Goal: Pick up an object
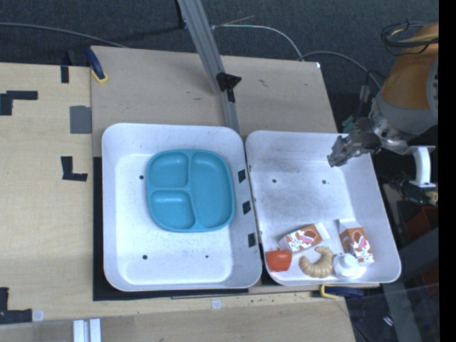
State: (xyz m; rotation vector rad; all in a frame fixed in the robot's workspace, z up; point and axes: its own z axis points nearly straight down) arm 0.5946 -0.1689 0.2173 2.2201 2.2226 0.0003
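Croissant (318,263) by near rim; end effector (340,153) above right bin (299,169); spread indiscernible

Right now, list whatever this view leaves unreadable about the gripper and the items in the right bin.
- Gripper: too small and dark in the camera view to tell its finger state.
- Two cartons: print too small to read.
- White object: blurred, identity unclear.
- Arm: cut off by the right edge.

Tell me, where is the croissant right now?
The croissant lies near the front edge of the right bin, between the red tomato and the white bottle, just below a small carton.
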